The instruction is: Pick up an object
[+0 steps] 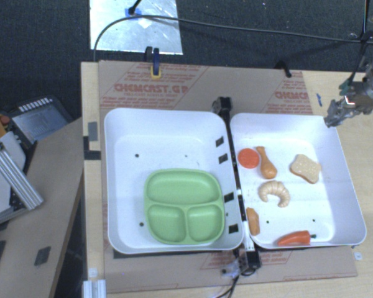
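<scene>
A: Status? Biggest first.

B: Left bin (pixel 121 129) has a green tray (pixel 183 205) toward its near edge. Right bin (pixel 342 185) carries the pick candidates: croissant (pixel 275 192) mid-bin, bread slice (pixel 305 167) toward the right wall, drumstick (pixel 265 161), tomato slice (pixel 248 159) by the left wall, red pepper (pixel 294 238) at the near edge, small orange piece (pixel 253 220) in the near-left corner.

A: Gripper?

B: Gripper (pixel 337 113) sits off the right bin's far-right corner, carrying nothing. Too blurred, so jaw state can't be told. Likely pre-approach: nothing lifted, descent and grasp remain.
</scene>
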### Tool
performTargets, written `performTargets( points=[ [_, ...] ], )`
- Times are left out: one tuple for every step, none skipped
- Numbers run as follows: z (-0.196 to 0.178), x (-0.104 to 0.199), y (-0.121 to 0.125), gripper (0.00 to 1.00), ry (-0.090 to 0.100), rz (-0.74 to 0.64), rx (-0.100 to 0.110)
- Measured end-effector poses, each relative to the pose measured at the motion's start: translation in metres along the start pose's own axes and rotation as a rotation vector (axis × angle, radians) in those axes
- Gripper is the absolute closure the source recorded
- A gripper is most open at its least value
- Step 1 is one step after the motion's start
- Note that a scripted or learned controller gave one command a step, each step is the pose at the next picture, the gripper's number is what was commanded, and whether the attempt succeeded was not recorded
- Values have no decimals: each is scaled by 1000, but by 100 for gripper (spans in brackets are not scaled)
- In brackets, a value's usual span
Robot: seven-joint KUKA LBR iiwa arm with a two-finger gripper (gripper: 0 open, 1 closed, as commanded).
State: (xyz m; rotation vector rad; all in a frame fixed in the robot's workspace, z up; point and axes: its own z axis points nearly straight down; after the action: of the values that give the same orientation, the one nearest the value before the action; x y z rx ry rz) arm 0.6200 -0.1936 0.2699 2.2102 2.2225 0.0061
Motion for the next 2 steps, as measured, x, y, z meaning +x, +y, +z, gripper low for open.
performTargets(
  points=[
    [15, 49, -4, 100, 4, -3, 8],
    [18, 96, 1, 100, 4, -3, 6]
  ],
)
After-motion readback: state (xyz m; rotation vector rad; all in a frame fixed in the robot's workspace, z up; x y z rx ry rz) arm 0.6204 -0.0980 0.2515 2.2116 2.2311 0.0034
